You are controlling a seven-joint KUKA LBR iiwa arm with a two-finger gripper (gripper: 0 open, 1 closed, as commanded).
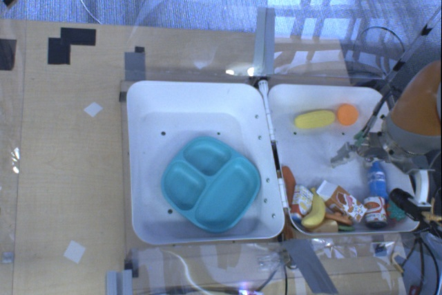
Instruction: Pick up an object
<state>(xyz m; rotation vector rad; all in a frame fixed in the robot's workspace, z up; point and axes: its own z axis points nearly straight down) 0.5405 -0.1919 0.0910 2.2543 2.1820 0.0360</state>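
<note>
— Where's the arm now?

— In from the right, over the right bin [304, 97]. The gripper [351, 150] hangs above bare white floor in the middle of that bin, fingers spread apart with nothing between them.

— So what would it go for?

— Hard to say which one it's after. The closest loose things are the yellow corn-shaped toy [314, 120] and the orange ball [347, 114], both at the far side, touching or nearly so. A blue bottle [377, 179] lies just to the right of the gripper, partly under the wrist. Then there's the pile along the near edge: a banana [315, 213], some small packets [343, 204], all crowded together.

— Which is the sensible pick?

— I'd say the corn toy. It lies on its own with white floor on its near side, so the fingers could come straight down across its short width. The ball would likely roll off. The near pile looks risky: things overlap, and the fingers might pinch two or none.

— Any room trouble?

— The divider wall [271, 141] between the bins is left of the toy, well apart I think. The far wall is closer. The left bin [159, 107] holds a teal divided plate [210, 183], out of the way entirely.
</note>
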